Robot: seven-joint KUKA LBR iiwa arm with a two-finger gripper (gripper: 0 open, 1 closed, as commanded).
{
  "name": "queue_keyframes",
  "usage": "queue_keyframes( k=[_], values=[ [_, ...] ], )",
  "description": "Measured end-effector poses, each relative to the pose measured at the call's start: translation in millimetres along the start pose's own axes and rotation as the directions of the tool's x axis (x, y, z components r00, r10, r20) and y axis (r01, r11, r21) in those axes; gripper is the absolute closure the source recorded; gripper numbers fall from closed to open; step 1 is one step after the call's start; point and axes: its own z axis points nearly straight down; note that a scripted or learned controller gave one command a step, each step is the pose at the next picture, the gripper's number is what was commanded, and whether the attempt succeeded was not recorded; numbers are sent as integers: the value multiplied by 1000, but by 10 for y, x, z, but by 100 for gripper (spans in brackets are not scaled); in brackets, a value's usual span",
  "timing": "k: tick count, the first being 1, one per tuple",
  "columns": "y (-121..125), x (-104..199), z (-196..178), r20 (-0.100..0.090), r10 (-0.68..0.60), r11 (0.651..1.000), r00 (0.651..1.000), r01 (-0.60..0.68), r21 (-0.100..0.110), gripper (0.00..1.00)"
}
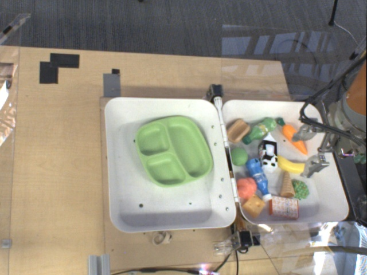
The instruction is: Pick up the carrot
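Camera view: gripper (314, 149) over the right bin (338, 202), fingers spread wide, holding nothing.
Carrot (296, 139) lies at frame right, just left of the upper finger (305, 133), above the banana (291, 165).

No text, label or number can be read anywhere.

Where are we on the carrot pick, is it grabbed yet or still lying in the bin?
Not grabbed yet. The carrot lies in the right bin, near its far right corner, among the other toy food. The gripper is over that bin just right of the carrot, and nothing shows between its fingers. Done so far: the arm has reached the right area. Left: close on the carrot and lift it.
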Motion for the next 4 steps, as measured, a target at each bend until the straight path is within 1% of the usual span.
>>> queue_keyframes(
  k=[1, 2, 3, 4],
  values=[
    [-172, -367, 1489, 7, 391, 920, 920, -391, -1, 0],
    [-302, -1075, 1512, 0, 570, 822, 822, -570, 0, 0],
    [-7, -606, 1499, 1, 608, 794, 794, -608, 0, 0],
    [-411, -619, 904, 5, 361, 932, 932, -361, 1, 0]
  ],
)
